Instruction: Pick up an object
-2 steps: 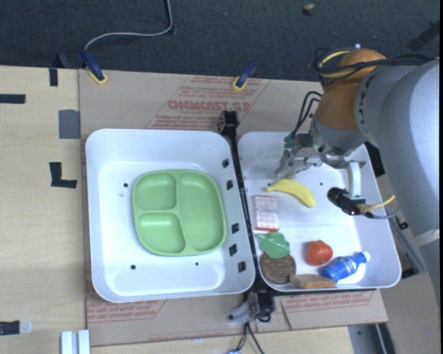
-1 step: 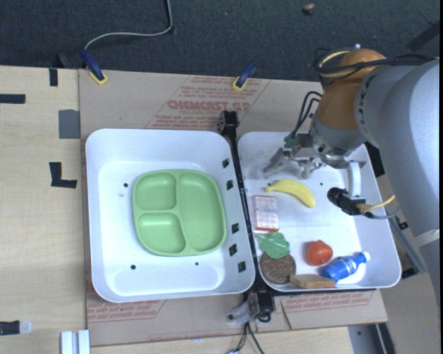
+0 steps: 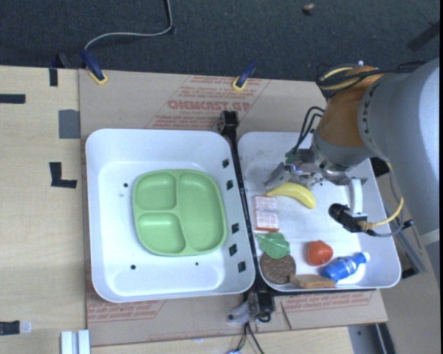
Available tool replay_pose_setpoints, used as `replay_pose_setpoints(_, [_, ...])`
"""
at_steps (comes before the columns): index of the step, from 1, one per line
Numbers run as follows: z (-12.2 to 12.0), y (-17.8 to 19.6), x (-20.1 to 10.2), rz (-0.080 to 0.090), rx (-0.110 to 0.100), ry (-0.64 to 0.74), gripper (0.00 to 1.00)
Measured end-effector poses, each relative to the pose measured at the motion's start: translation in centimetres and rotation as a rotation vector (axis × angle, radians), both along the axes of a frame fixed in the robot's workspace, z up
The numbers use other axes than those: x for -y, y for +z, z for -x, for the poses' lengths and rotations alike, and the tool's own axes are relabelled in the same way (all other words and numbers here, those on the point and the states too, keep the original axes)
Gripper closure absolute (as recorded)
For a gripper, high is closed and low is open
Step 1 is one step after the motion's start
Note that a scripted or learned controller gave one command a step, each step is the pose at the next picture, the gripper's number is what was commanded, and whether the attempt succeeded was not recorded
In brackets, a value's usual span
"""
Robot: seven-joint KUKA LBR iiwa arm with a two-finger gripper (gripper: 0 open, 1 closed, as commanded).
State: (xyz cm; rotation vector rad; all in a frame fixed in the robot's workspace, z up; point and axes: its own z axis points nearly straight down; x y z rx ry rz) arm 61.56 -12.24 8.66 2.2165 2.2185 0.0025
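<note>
Since everything hinged on the banana (image 3: 295, 195), I used it as the landmark: nearer the camera than it sat a tomato (image 3: 319, 252) and blue bottle (image 3: 345, 266). The banana's long axis slanted across the right bin (image 3: 387, 268). Just beyond it hovered the jaws (image 3: 294, 169), seemingly spread, pinching nothing.

Bench (image 3: 29, 220) bears cardboard sheet (image 3: 155, 102); two white bins (image 3: 103, 198) (image 3: 387, 260) on it.

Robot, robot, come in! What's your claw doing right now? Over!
Gripper low in right bin, just above the banana. Nothing held. Snack packet close beside banana. Over.
</note>
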Motion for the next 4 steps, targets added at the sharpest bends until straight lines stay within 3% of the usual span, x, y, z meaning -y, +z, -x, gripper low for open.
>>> replay_pose_setpoints(1, [0.0,1.0,0.1,0.001,-0.001,0.0,1.0])
replay_pose_setpoints(2, [0.0,0.9,0.1,0.001,-0.001,0.0,0.0])
replay_pose_setpoints(3, [2.0,0.0,-1.2,0.001,0.0,-0.001,0.0])
replay_pose_setpoints(4, [2.0,1.0,-1.2,0.002,0.001,-0.001,1.0])
